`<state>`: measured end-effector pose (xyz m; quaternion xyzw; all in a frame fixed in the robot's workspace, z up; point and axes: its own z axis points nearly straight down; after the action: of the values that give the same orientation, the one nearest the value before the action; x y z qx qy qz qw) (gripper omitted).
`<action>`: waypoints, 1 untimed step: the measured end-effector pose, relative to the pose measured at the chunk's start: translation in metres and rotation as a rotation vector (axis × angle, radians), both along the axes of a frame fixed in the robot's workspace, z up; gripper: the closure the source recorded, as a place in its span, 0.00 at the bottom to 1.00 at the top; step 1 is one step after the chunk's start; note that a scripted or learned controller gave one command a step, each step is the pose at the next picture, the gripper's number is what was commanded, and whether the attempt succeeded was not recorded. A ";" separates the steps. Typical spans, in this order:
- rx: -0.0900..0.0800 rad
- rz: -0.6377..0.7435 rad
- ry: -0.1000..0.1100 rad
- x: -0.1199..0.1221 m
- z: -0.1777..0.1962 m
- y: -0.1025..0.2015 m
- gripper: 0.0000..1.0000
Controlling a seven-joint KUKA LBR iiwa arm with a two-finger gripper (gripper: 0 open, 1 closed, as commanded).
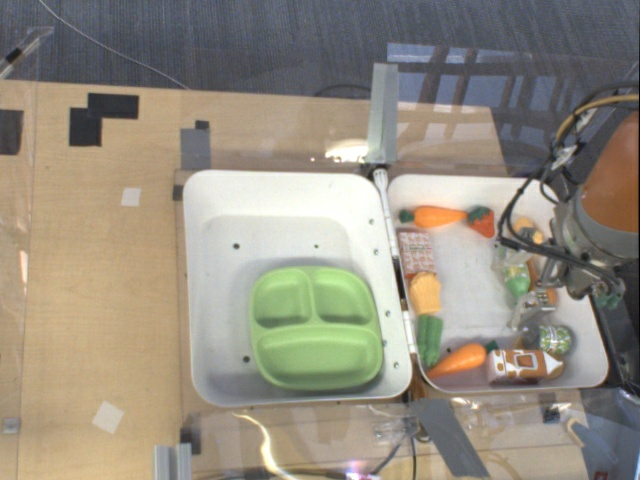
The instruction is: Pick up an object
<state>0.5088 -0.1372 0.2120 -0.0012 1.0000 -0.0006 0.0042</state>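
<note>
The right bin (470, 268) holds several toy foods. An orange carrot (440, 216) and a red piece (483, 222) lie near the bin's far wall. Down the left side sit a pink snack packet (417, 251), a yellow corn piece (426, 292) and a green vegetable (430, 338). A second carrot (460, 359), a brown carton (522, 366) and a small green can (556, 341) lie along the near wall. My gripper (522, 286) is down in the bin's right half, over a small green object (517, 284) and some clutter that it partly hides.
The left bin (220, 218) holds a green divided plate (315, 328). A metal post (383, 118) stands behind the wall where the bins meet. Black cables (520, 203) loop off the arm over the right bin's far corner. The wooden bench (90, 298) stretches left.
</note>
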 end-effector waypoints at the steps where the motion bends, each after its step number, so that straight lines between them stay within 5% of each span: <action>1: -0.001 -0.030 -0.001 0.054 -0.117 -0.055 0.00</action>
<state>0.5633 -0.1924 0.0951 0.0138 0.9999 -0.0010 0.0045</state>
